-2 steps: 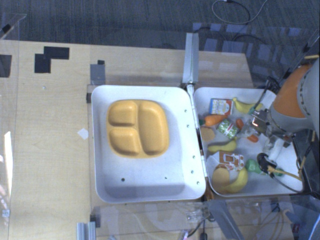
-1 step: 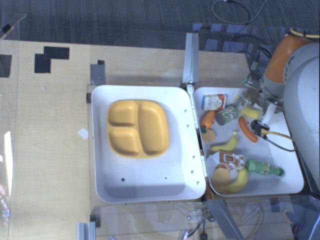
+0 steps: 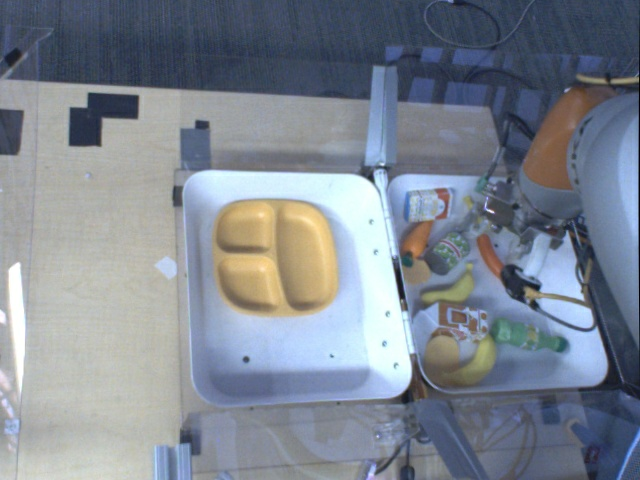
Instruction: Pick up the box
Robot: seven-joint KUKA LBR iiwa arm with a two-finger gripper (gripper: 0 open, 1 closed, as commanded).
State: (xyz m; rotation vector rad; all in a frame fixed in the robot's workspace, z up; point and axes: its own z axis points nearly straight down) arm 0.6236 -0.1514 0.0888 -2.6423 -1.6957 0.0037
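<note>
In the right bin (image 3: 596, 366), a small white box with a red and green label (image 3: 428, 204) lies at the far left corner. A second white box with orange print (image 3: 462, 320) lies flat near the bin's front, between two bananas. My gripper (image 3: 503, 216) hangs over the far right part of this bin, to the right of the labelled box and apart from it. It stands close above an orange carrot (image 3: 490, 256). Nothing shows in its grasp.
The right bin also holds another carrot (image 3: 417, 238), a grey-green bottle (image 3: 448, 252), a green bottle (image 3: 526, 337), two bananas (image 3: 451, 290) and a round orange fruit (image 3: 439, 351). A yellow divided tray (image 3: 276, 256) sits in the left bin (image 3: 300, 368). A black cable (image 3: 545, 303) trails by the arm.
</note>
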